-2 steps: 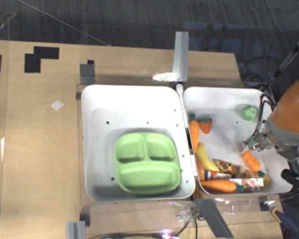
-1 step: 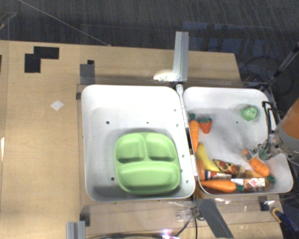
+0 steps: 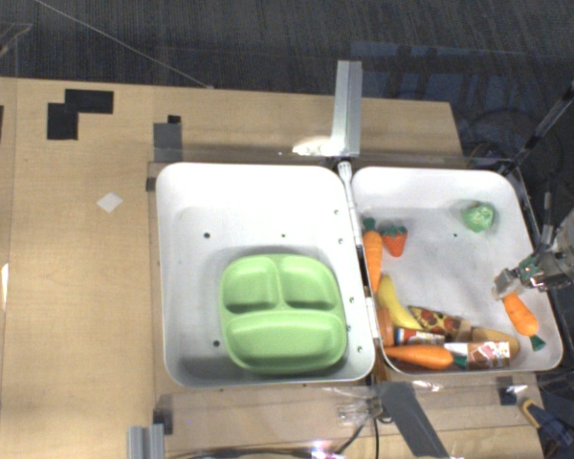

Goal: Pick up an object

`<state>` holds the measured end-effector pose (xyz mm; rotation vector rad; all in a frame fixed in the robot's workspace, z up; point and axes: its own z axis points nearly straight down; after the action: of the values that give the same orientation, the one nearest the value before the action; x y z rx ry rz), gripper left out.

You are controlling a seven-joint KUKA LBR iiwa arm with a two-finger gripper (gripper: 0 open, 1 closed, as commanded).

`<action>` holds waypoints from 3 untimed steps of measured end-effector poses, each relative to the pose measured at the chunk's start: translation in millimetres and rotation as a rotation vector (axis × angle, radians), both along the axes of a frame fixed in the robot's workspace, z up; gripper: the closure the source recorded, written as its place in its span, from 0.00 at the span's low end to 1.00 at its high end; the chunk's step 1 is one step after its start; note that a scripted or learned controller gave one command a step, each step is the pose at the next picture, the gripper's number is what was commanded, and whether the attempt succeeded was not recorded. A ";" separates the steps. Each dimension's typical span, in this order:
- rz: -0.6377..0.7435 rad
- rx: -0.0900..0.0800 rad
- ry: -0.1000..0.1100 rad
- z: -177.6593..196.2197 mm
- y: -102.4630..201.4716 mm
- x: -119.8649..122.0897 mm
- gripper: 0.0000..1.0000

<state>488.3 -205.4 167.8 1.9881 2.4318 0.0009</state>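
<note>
The right bin holds several toy foods. A small orange carrot lies near its right wall. My gripper hangs at the bin's right edge, just above that carrot's upper end, and nothing is visibly held in it. A green leafy ball sits at the back right. Along the left wall are a red strawberry, a long carrot and a yellow banana. At the front lie a brown bottle, a white labelled bottle and a fat orange carrot.
The left bin holds a green divided plate at its front. A metal divider post stands behind the join of the two bins. Bare white floor shows in the middle of the right bin.
</note>
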 end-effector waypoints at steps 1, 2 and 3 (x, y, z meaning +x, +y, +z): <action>0.000 0.000 0.000 0.0 0.0 0.0 0.00; 0.124 0.001 0.001 -61.2 16.6 -0.9 0.00; 0.171 0.001 -0.009 -76.7 6.1 3.0 0.00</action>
<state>491.3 -199.3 91.1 1.7693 2.5876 0.0104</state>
